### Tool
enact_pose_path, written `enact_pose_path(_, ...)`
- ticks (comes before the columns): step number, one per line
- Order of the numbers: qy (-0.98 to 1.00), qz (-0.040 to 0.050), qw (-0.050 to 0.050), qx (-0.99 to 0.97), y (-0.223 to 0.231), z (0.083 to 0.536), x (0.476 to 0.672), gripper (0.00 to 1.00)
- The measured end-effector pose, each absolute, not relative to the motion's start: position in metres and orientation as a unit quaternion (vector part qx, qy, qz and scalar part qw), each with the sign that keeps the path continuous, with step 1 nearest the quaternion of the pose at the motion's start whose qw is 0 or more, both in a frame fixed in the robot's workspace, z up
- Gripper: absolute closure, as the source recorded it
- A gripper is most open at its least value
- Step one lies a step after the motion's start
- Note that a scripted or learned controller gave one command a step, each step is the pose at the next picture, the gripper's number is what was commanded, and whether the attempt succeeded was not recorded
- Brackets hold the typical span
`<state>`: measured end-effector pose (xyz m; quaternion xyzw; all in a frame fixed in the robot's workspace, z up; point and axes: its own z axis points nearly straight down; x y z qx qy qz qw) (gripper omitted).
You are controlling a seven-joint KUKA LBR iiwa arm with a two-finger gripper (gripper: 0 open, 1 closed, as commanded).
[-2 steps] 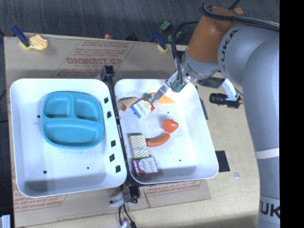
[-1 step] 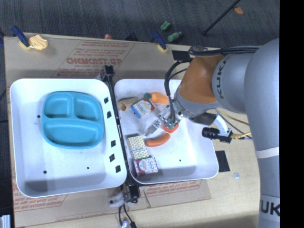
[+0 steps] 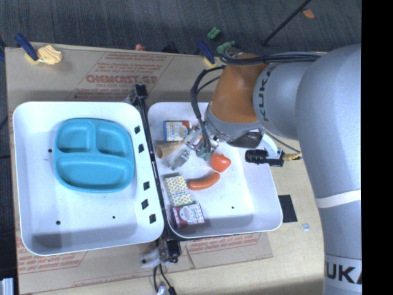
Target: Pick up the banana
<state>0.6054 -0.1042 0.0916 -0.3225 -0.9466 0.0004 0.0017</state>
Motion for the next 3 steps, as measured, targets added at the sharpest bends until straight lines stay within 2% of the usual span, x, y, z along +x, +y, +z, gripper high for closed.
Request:
enact_pose_path(2, -0.985, 0.0001, 0.001, -0.174, -0.091, 0.092, 0.571, 0.00)
enact_pose_path(3, -0.985, 0.0004, 0.001, -0.173, -0.091, 0.102, 0.572, 1.00)
